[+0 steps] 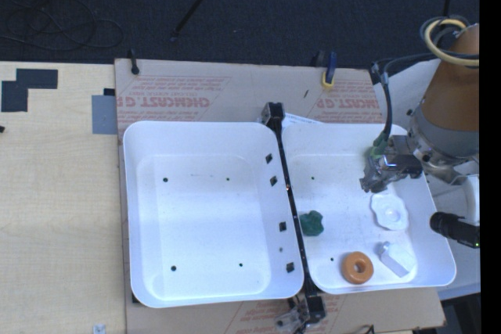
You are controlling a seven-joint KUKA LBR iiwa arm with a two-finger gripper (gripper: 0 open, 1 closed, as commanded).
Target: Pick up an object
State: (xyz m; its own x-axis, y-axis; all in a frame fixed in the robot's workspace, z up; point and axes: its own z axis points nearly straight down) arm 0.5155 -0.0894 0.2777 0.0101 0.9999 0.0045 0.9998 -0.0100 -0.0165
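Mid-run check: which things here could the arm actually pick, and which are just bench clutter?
Job-related:
- gripper, over the right bin
- orange ring
- green lump
- white piece
- grey block

Lying about:
- left bin
- cardboard sheet under the bins
- yellow and blue clamp
- cables on the dark floor

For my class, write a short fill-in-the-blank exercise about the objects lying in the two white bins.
1. The orange ring-shaped object lies in the ____ bin.
2. The crumpled object beside the black divider is ____ in colour.
3. The small block right of the ring is ____ in colour.

Missing words: right; green; grey
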